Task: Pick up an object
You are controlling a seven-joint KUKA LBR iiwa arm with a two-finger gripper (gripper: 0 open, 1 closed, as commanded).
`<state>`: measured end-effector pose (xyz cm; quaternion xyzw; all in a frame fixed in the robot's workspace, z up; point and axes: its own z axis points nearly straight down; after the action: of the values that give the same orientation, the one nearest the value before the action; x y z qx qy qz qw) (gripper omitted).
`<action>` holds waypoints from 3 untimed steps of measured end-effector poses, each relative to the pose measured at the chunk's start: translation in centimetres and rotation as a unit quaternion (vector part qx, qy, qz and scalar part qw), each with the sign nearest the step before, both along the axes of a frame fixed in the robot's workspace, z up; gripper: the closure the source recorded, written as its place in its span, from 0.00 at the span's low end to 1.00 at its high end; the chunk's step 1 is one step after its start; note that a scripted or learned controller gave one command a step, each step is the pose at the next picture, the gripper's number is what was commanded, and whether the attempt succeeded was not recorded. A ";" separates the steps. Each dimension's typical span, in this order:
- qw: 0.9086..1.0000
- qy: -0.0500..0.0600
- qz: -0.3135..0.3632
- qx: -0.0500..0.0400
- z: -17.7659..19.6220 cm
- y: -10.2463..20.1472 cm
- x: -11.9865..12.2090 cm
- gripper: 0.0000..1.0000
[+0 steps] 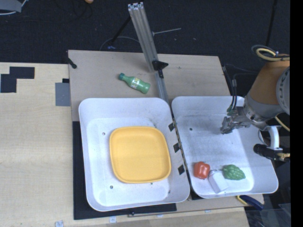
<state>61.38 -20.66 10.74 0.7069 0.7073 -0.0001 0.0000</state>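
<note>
My gripper hangs low over the right bin, in its upper right part, with nothing visible between its fingers. Near that bin's front edge lie a red pepper, a green leafy toy and a small white block. These lie well in front of the gripper, apart from it. A yellow square plate rests in the left bin.
A green bottle lies on the bench behind the left bin. A slanted metal rail rises at the back between the bins. The grey arm with its orange band enters from the right.
</note>
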 end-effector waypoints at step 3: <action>1.000 -0.002 0.000 0.000 13.3 0.6 0.6 1.00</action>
<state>61.93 -20.05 24.00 0.7071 0.7071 0.0011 0.0018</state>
